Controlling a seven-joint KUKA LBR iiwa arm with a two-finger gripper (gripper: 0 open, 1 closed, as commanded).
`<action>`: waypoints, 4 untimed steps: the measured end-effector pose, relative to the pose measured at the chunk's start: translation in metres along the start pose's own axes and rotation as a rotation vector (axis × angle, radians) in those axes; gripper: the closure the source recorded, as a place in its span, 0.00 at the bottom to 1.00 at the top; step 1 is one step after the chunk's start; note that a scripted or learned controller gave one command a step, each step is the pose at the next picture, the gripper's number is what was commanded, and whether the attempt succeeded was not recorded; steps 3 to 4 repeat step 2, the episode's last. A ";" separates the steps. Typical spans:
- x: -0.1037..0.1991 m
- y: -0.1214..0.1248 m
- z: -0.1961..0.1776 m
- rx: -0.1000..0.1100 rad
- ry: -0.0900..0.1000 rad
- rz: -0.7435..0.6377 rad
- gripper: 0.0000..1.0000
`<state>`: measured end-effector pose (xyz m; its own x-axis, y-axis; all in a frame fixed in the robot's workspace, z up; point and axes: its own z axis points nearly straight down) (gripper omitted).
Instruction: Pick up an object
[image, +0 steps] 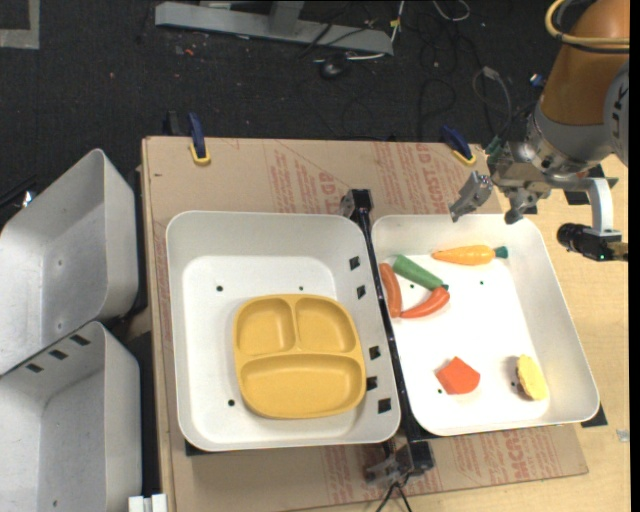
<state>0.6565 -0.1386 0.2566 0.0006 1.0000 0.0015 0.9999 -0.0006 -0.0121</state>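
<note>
The hand (497, 199) hovers spread and empty over the right bin's (560, 300) far edge, just beside the carrot (467, 255), a light, hard, slick toy best pinched across its middle

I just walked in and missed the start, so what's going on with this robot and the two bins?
The arm's tool hangs open above the far edge of the right bin, holding nothing. In that bin lie a toy carrot, a green pepper, red peppers, an orange wedge and a yellow piece. The left bin holds a yellow divided plate. Nothing has been picked up.
</note>
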 end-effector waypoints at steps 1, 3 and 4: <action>0.000 0.002 -0.008 -0.012 -0.002 -0.002 0.00; 0.005 0.002 0.036 -0.009 -0.002 -0.003 0.00; 0.005 0.002 0.036 -0.009 -0.002 -0.003 0.00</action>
